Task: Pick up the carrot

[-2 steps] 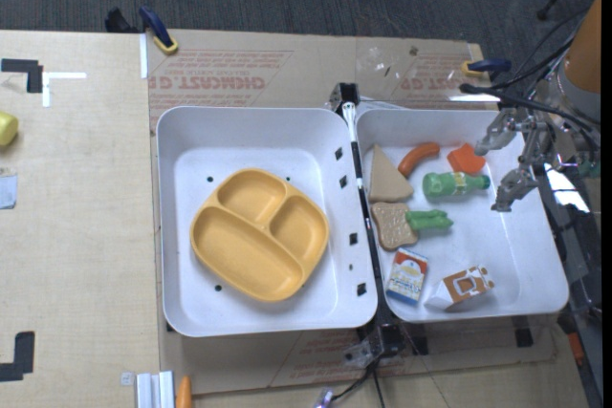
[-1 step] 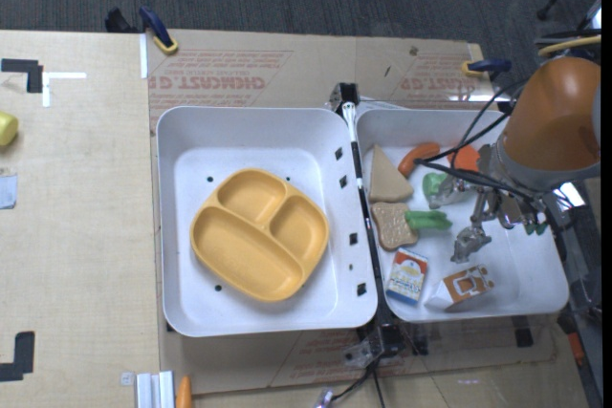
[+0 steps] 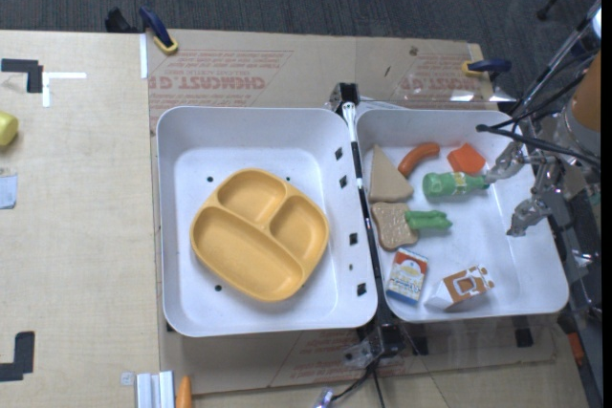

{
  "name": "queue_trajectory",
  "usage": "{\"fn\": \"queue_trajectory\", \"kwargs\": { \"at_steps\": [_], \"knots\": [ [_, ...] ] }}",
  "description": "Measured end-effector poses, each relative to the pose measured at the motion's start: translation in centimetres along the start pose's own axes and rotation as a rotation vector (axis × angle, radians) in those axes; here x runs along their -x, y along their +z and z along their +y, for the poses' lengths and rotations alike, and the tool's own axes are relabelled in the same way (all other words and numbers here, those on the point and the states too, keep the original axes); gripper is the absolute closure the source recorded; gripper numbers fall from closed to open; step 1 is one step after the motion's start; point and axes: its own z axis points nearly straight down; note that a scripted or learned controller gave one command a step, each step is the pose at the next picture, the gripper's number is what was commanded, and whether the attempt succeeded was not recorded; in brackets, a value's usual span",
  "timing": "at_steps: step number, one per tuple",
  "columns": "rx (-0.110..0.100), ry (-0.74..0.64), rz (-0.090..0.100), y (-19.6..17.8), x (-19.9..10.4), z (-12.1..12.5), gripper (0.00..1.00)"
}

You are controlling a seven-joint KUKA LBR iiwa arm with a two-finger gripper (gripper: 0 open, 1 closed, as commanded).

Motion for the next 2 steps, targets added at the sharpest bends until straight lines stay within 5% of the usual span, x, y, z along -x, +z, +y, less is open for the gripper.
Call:
{"fn": "queue_trajectory", "kwargs": {
  "at_steps": [1,2],
  "knots": [
    [0.0,-0.039,0.002,7.2,-6.3,3.0,0.0],
    [0.001,-0.031,-0.001,7.0,-4.3,10.9,0.0]
  ]
}}
